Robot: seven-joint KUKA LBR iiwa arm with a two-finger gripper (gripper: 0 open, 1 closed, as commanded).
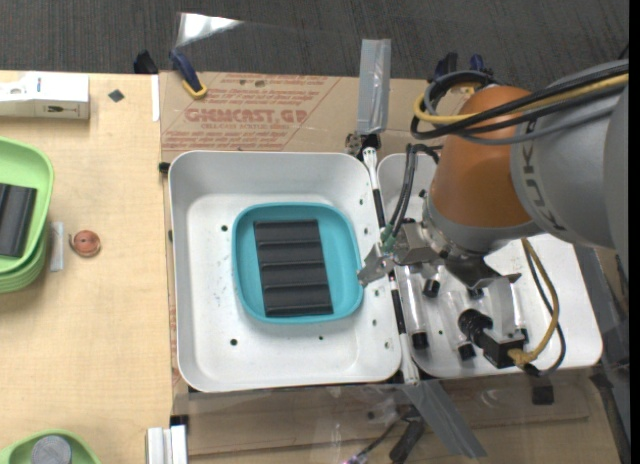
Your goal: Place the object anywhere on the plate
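Note:
A teal square plate (246, 252) sits in the middle of the left white bin (200, 282). A black ribbed rectangular object (293, 267) lies flat on the plate and covers most of its floor. My gripper (385, 257) hangs under the orange wrist band (480, 167), over the divide between the two bins and just right of the plate's right rim. The wrist hides most of the gripper from above. Nothing shows in its grasp.
The arm and its cables cover much of the right bin (570, 302). On the wooden bench to the left are a green dish stack (25, 222), a small reddish disc (85, 243) and a white box (45, 97). A cardboard sheet (260, 112) lies behind the bins.

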